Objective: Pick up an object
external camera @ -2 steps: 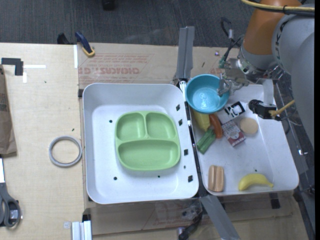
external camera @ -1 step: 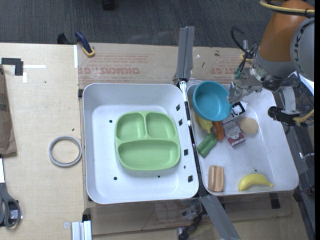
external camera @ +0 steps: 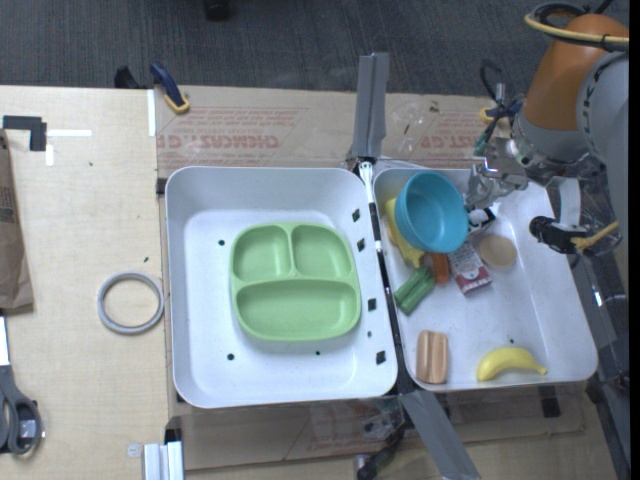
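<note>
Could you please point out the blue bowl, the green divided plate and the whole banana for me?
blue bowl (external camera: 432, 211): camera view, on its inner wall.
green divided plate (external camera: 296, 311): camera view, on the floor of its large compartment.
whole banana (external camera: 510, 363): camera view, on the middle of its curved body.

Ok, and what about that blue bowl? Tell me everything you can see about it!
The blue bowl is round, smooth and bright turquoise, probably plastic. It sits in the right bin, near the far left corner, tipped so its open side faces up and toward the camera. Nothing shows inside it. It leans over a yellow thing underneath, maybe a banana, and an orange item pokes out below its rim. The gripper is right beside its right edge, but I cannot tell if they touch.
</note>
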Controlling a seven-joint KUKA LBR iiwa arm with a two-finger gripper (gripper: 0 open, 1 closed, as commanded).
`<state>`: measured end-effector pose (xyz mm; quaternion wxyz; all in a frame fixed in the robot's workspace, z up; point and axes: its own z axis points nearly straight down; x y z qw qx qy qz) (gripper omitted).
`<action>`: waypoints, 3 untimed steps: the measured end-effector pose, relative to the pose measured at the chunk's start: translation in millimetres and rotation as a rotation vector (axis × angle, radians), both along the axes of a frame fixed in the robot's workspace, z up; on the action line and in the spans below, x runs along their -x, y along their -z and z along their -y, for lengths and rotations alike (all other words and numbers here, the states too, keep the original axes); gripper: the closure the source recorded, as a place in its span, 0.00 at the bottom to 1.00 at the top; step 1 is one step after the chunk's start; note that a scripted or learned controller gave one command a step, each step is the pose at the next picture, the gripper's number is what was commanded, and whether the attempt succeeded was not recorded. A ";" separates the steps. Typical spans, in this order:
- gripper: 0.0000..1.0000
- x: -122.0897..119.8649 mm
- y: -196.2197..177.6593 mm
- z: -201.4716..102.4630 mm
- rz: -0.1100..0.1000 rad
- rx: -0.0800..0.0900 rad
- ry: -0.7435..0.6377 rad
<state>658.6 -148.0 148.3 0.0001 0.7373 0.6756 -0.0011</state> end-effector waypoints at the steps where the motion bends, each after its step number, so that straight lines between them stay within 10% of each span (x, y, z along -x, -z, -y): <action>1: 1.00 -0.1 11.0 40.4 0.001 0.000 0.153; 2: 1.00 -0.7 -36.6 7.5 0.002 0.000 -0.041; 3: 1.00 -0.1 -8.8 44.0 0.000 0.000 0.060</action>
